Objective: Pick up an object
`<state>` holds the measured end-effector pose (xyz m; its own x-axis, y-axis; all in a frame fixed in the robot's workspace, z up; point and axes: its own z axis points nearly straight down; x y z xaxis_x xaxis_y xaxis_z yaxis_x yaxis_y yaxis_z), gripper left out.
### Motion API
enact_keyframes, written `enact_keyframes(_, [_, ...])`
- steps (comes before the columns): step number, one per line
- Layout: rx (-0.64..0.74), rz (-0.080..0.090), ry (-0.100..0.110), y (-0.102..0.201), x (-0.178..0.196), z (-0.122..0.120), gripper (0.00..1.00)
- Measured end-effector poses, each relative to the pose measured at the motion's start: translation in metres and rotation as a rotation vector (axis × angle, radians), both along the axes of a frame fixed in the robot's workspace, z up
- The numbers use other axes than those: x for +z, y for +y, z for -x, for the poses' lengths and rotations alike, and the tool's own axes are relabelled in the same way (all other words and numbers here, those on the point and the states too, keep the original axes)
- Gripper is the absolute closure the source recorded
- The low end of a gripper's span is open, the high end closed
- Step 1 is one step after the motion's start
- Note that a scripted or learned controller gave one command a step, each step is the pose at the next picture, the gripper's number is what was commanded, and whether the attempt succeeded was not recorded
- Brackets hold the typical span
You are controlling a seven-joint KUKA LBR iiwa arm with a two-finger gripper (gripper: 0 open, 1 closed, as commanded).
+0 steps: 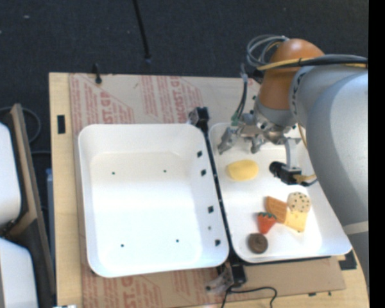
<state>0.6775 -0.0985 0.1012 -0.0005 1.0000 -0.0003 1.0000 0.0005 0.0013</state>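
My gripper (240, 144) hangs over the far end of the right bin (321, 239) with its fingers (224, 142) spread open and nothing between them. A yellow oval object (242, 170) lies just in front of the fingertips, apart from them. Nearer the front of the same bin are an orange wedge (276, 207), a pale yellow block with holes (298, 211), a small red piece with a green top (265, 222) and a brown round piece (258, 242).
The left bin (102, 140) stands beside the right one, their rims meeting along a divider with black clips (212, 185). The grey arm (333, 133) covers the right bin's far right side. Cardboard (135, 101) lies under both bins.
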Motion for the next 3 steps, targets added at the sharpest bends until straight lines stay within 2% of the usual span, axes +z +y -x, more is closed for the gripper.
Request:
enact_keyframes(2, [-0.001, 0.000, 0.001, -0.0008, -0.0002, 0.0168, 0.00])
enact_keyframes(3, [-0.001, 0.000, 0.000, 0.0014, -0.0001, 0.0104, 0.00])
